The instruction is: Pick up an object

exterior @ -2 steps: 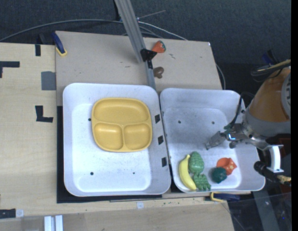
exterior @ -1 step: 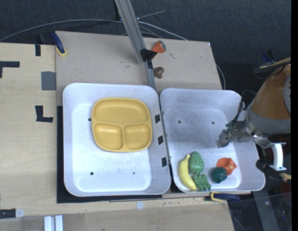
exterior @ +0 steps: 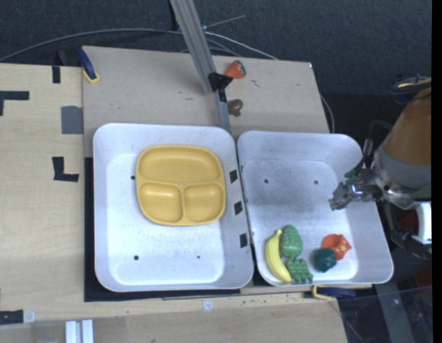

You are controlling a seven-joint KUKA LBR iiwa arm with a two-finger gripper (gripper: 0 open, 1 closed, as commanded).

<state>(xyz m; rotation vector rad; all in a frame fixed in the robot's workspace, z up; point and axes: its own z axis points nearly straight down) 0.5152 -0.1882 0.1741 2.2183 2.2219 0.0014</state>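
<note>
Camera view, looking down at a slant. The table (exterior: 171, 84) is pale wood-coloured board carrying two shallow white bins side by side; the right bin (exterior: 292, 156) serves as landmark below.

Left bin (exterior: 121, 263): touches the right bin along its left wall. It holds a yellow divided plate (exterior: 181, 184), three compartments, lying flat in the bin's upper half, just left of the shared wall.

Arm (exterior: 413, 148): grey with an orange band, standing at the right bin's right wall and reaching inward over its rim.

End effector (exterior: 347, 191): positioned above the right bin's floor, close to its right wall, at mid-height of the bin. Nothing is visible between its tips; whether it is open or closed cannot be determined at this resolution.

Contents of the right bin, all gathered in its lower portion, below the end effector and apart from it:
- yellow banana (exterior: 275, 259), curved, nearest the shared wall;
- green vegetable toy (exterior: 291, 241), touching the banana's right side;
- green bumpy item (exterior: 300, 271), just below that toy, exact kind unclear;
- orange-red item (exterior: 337, 245), toward the right wall;
- dark teal round item (exterior: 324, 261), touching the orange-red item's lower left.

A grey pole (exterior: 196, 38) rises slantwise beyond the right bin's upper left corner.
</note>
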